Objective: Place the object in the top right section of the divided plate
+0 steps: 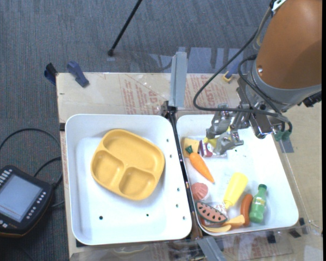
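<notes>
A: Nearest edge, right bin point(285, 178)?
B: Watermelon slice point(211, 213), red with dark seeds, at the front left corner. Orange wedge point(234, 221) just beside it. Green bottle point(257, 204) with paler cap, lying near the front right; label present, too small to read. Red sausage point(245, 205) touching the bottle's left side.

A: Middle of that bin?
B: Yellow squeeze bottle point(234, 188), tilted, no legible print. Pink round piece point(200, 190) against the left wall. Carrot point(200, 166), orange with green top, lying diagonally.

A: Back of that bin?
B: Gripper point(224, 139), grey, lowered over a small yellow and dark red item point(205, 147) at the back left. Fingers: cannot tell how far apart, nor whether anything sits between them.

A: Left bin point(79, 145)?
B: Divided plate point(127, 163), yellow, three sections, lying flat near the centre. Top right section bare. No markings readable.

A: Further back?
B: Bench board point(125, 94), reddish printed lettering under clear film, not legible. Blue clamp point(77, 74) at its far left corner. Pendant point(13, 200) with grey screen on the floor to the left, screen text unreadable. Arm point(290, 42), orange band, at the upper right.
</notes>
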Tool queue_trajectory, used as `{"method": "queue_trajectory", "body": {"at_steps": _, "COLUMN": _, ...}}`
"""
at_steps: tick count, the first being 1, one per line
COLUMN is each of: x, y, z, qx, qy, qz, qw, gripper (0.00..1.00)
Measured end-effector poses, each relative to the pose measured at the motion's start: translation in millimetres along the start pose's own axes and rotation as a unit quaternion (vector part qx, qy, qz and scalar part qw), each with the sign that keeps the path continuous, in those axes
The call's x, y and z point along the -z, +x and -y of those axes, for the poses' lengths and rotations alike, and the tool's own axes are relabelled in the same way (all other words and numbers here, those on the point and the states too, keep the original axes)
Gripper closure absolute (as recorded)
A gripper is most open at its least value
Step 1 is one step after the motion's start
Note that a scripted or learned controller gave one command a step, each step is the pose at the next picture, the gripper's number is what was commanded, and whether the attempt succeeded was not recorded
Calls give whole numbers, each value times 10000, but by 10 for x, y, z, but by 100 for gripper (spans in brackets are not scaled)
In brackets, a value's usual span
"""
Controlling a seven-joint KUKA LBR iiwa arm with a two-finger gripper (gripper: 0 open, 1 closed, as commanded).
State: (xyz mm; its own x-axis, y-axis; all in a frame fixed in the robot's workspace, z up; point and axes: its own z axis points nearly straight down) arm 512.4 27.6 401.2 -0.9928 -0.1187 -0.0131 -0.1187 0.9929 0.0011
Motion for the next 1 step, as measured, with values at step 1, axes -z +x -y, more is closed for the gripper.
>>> {"method": "queue_trajectory", "body": {"at_steps": 1, "x": 249, "y": -292, "z": 207, "qx": 1484, "qy": -10, "qz": -30, "qw": 9889, "gripper": 100}}
